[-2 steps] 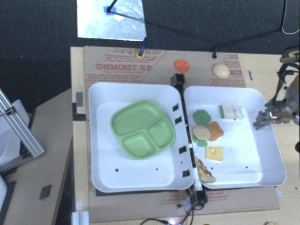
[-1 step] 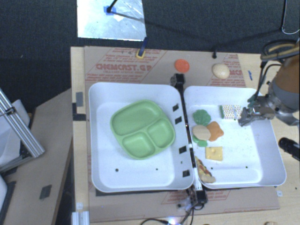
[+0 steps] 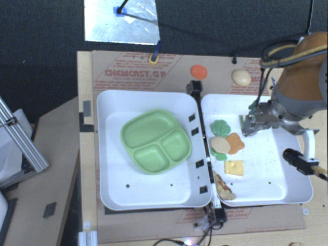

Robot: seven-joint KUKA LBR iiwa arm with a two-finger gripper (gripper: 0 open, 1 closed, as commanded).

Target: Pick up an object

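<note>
Food pieces lie nearest the camera in the right bin (image 3: 294, 191): a brownish scrap (image 3: 224, 187) against the divider at the front edge, then a yellow cheese square (image 3: 234, 168) with small holes, flat and thin. Just beyond it sits a tight cluster: a pale oval piece (image 3: 220, 145) lying partly on an orange piece (image 3: 236, 143), with a ruffled green leaf shape (image 3: 221, 127) behind them and another bit of green showing under the oval's near edge. All look like smooth moulded plastic toys, matte and light.

In the left bin (image 3: 110, 188) rests a pale green divided plate (image 3: 155, 141), glossy, with rounded corners and three compartments.

Further back, the gripper (image 3: 252, 124) hangs low over the right bin, just right of the cluster and apart from it; whether the jaws are spread or pressed together I cannot tell, and nothing is visibly between them. Any of the pieces would serve as the object; the orange one is closest.

For a good grasp, I judge the jaws should come straight down over a single piece and straddle its narrow width. The cheese square stands alone and may be the cleaner target, though its thinness could let it slip.

On the desk (image 3: 169, 68) beyond the bins sit an orange disc (image 3: 199, 72) and a cream egg-like object (image 3: 241, 77).
</note>
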